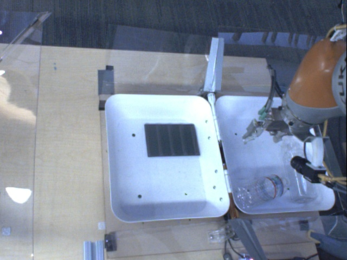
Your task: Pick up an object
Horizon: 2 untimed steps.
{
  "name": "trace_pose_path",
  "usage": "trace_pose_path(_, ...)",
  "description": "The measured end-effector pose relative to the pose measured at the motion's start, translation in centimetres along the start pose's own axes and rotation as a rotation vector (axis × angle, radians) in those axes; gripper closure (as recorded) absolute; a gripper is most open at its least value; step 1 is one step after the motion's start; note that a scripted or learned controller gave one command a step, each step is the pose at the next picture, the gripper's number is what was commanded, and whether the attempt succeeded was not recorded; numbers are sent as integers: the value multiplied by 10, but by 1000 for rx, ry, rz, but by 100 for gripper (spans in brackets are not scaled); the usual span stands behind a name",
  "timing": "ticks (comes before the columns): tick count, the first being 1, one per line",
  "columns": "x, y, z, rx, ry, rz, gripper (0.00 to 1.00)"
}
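A clear plastic cup [261,190] with a dark band near one end lies on its side in the right bin [238,118], close to that bin's front edge. Another clear, glass-like object [303,190] stands to its right near the front right corner. My gripper [265,132] hangs over the middle of the right bin, behind the lying cup and apart from it. Its fingers [251,130] look spread, and I see nothing between them. The orange band of the arm [317,75] rises to the right.
The left bin [122,161] has a dark rectangular patch [172,140] at its centre. A metal divider [212,72] runs back from between the two bins. Black cabling [304,168] hangs off the wrist over the right bin's right side.
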<state>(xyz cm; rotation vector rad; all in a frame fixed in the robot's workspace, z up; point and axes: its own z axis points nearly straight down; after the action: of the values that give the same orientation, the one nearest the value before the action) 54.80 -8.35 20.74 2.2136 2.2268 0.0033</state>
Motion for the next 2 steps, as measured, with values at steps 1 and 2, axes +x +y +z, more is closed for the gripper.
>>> trace_pose_path(1, -28, 25, -18, -4, -2, -190, 0)
trace_pose_path(2, -84, 68, 40, -1, -1, -190, 0)
